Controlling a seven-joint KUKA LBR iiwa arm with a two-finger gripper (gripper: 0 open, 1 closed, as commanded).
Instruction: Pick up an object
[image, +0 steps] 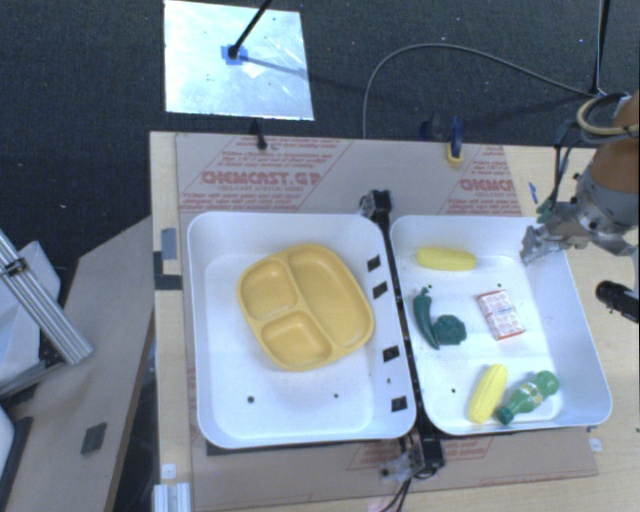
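The right bin (578, 330) holds several small items: a yellow oblong piece (445, 260) at the back, a dark green pepper (437, 322) in the middle, a red and white packet (499, 313), a yellow corn cob (487, 392) and a green bottle (527, 396) at the front. My gripper (533, 247) hangs over the bin's back right corner, to the right of the yellow oblong piece and apart from every item. Nothing shows between its tips.
The left bin (225, 400) carries a yellow divided plate (305, 305). A black hinge strip (392, 320) runs between the bins. A cable (420, 60) arcs behind the bench, and a metal sheet (238, 60) lies at the back left.
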